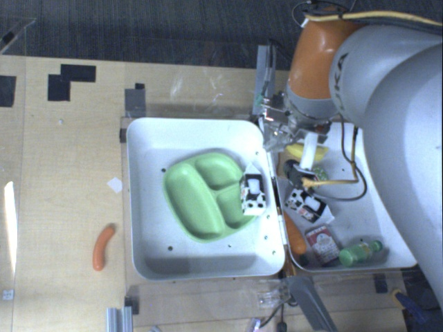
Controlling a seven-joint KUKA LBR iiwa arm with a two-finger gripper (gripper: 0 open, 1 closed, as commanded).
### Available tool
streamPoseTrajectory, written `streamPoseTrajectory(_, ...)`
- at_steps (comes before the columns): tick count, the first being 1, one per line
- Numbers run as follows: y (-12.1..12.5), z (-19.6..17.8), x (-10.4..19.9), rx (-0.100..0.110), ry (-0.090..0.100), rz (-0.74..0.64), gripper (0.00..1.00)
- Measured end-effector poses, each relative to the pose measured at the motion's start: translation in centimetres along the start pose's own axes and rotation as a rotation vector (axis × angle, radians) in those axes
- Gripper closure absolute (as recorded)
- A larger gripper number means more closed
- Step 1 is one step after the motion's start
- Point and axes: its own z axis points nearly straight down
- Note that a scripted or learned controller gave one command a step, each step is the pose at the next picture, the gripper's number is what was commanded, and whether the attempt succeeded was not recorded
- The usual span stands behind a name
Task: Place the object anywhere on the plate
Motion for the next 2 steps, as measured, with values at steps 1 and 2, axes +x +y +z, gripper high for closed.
streamPoseTrajectory(1, 4.6, 0.0, 0.2, -0.001, 0.0, 0.064, 1.0)
streamPoseTrajectory(2, 4.8, -1.5, 0.0, -0.002, 0.0, 0.056, 1.0)
